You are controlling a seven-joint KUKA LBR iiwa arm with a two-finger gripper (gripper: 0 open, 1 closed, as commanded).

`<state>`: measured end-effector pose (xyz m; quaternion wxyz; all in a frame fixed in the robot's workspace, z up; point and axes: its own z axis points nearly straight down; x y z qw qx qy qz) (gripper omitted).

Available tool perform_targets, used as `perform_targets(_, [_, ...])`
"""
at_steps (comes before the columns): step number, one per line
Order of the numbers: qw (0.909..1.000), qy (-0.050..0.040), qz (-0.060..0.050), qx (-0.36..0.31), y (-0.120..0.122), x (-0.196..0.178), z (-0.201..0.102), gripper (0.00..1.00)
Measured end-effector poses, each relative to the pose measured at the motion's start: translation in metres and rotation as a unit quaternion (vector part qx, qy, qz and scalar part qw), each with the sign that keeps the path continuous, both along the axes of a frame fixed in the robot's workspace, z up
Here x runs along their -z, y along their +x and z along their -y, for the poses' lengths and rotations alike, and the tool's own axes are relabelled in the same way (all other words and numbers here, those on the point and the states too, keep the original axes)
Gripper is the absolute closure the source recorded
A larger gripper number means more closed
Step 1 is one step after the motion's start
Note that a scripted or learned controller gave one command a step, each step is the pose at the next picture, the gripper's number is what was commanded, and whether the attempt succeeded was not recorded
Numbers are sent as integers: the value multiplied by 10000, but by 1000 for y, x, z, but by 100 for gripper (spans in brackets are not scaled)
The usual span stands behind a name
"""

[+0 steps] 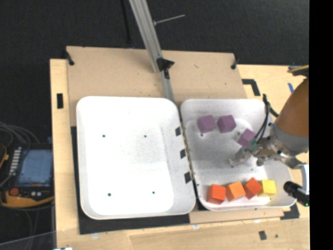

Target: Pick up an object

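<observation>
In the right-hand shallow white plastic bin (pixel 218 111), the grey two-finger gripper (pixel 250 155) is hanging low over the floor, just beside a small purple foam-like cube (pixel 246 137) near the bin's right wall. Whether its fingers are parted or closed cannot be told from this angle, and nothing is visibly lying between them. That cube is appearing light, stiff enough to pinch and matte rather than slippery (a judgement only); opposite flat faces are offering the best hold. Two more purple cubes (pixel 206 123) (pixel 226 123) are sitting side by side toward the far wall. Along the near wall a row is lying: three orange cubes (pixel 216 193) (pixel 235 190) (pixel 253 187) and one yellow cube (pixel 269 186), touching or nearly so. The left-hand white bin (pixel 93 113) is standing alongside.
</observation>
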<state>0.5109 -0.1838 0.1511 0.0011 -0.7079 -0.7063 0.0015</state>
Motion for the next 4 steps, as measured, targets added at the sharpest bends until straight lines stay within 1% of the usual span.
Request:
perform_targets(1, [10000,-8,48,39,2,-14,1,100])
perform_targets(2, [10000,-6,31,-24,5,-67,-7,100])
perform_targets(3, [10000,-10,54,-33,9,-112,-11,100])
perform_targets(4, [10000,-5,40,-41,10,-140,-10,100])
